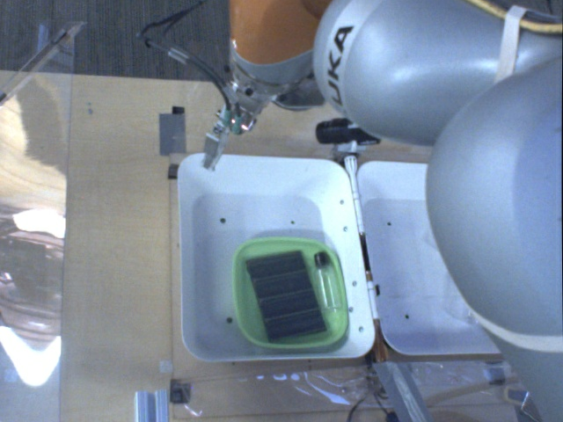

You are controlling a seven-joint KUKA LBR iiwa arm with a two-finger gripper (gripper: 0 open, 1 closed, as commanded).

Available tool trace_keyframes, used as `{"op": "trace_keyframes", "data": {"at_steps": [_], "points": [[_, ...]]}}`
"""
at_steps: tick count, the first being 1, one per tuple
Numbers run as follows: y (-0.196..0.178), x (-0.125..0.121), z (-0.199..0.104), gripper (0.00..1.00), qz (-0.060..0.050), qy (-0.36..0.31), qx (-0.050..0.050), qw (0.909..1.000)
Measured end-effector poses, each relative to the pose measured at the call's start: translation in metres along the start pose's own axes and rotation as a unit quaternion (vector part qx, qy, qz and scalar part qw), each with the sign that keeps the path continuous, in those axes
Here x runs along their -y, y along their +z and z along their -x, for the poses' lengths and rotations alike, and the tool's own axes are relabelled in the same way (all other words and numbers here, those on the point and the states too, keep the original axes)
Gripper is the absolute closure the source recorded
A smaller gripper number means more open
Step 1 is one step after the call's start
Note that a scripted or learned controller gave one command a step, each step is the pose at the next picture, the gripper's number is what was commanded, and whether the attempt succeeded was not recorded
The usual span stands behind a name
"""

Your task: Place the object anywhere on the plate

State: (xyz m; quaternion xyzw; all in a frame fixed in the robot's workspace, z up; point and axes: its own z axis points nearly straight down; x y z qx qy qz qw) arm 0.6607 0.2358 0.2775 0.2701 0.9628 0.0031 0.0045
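Observation:
A lime-green plate (244, 310) sits in the front half of the left bin (204, 236). A dark grey ridged rectangular object (284, 296) lies flat on the plate, tilted slightly. Along the plate's right side lies a see-through item with a small dark cap (322, 259). My gripper (215, 150) hangs over the bin's back left corner, well behind the plate and above the rim. I see nothing held in it. The grey arm with its orange band (268, 16) rises behind it.
The right bin (413, 262) lies beside the left one, largely covered by the arm's big grey links. A small dark block (171, 132) stands on the wooden bench behind the left bin. A black clamp (343, 133) sits at the bins' back junction.

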Motion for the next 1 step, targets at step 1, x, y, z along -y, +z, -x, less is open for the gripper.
{"op": "trace_keyframes", "data": {"at_steps": [1], "points": [[0.0315, 0.0005, -0.0004, 0.0, 0.0, -0.109, -0.001, 0.9941]]}}
